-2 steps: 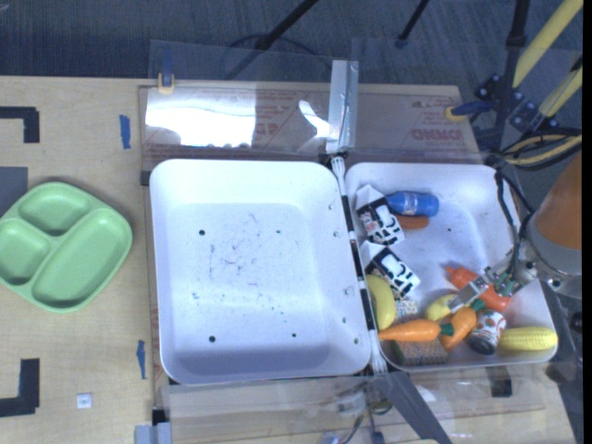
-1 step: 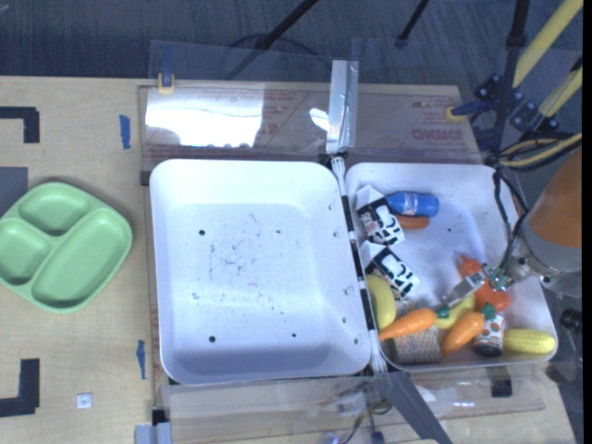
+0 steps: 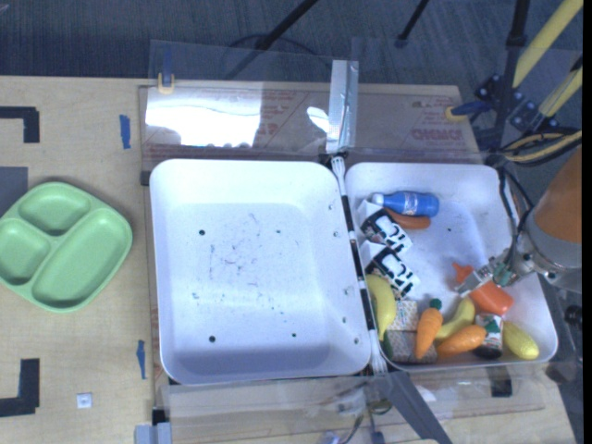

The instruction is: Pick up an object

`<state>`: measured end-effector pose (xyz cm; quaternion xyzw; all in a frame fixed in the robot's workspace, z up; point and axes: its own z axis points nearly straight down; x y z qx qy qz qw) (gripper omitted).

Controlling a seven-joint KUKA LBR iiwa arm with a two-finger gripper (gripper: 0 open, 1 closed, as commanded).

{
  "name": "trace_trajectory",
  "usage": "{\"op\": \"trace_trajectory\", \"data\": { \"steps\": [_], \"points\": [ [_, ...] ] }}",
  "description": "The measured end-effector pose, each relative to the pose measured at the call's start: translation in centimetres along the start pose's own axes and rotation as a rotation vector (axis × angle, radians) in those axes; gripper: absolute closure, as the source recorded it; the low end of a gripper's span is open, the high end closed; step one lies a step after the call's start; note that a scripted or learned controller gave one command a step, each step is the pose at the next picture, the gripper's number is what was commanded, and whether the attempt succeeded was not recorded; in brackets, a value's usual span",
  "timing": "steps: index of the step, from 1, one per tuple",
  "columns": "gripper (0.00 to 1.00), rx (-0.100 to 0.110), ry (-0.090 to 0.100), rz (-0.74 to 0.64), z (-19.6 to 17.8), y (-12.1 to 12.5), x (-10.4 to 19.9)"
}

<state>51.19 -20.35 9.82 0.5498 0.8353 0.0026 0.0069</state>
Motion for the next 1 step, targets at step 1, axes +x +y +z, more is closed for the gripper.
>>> {"op": "trace_trajectory", "data": {
  "steps": [1],
  "points": [
    [1.00,0.012,0.006,0.278,-14.98,3.39,3.55]
  ]
}}
